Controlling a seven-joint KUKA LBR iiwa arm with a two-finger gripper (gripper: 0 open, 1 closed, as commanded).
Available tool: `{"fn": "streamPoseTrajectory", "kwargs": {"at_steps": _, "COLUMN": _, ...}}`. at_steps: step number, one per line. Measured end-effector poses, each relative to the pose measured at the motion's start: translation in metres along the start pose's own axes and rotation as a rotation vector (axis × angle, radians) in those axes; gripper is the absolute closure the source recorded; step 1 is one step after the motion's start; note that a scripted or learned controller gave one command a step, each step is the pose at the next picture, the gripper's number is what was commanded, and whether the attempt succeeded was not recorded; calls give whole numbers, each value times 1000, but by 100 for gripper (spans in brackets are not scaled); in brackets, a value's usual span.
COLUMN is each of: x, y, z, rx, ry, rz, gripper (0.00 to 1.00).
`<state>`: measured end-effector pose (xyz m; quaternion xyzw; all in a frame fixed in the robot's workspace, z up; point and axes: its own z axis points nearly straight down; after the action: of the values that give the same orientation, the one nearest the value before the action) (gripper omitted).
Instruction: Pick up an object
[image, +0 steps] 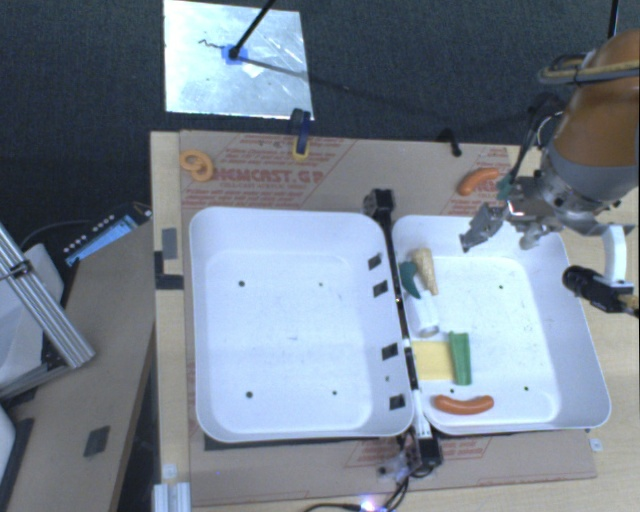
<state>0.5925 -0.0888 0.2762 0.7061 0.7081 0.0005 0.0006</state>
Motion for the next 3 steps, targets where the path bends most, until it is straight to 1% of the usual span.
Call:
{"fn": "streamPoseTrajectory", "kwargs": {"at_steps": 1, "x": 0, "y": 1, "z": -11, "rx": -3, "ry": 1, "rz": -3, "gripper": 100}}
{"fn": "streamPoseTrajectory", "kwargs": {"at_steps": 2, "x": 15, "y": 1, "z": -203, "rx": -21, "ry": -3, "rz": -4, "gripper": 100}}
{"fn": "streamPoseTrajectory", "kwargs": {"at_steps": 3, "x": 47, "y": -31, "z": -220, "rx": -3, "ry": 1, "rz": -5, "gripper": 100}}
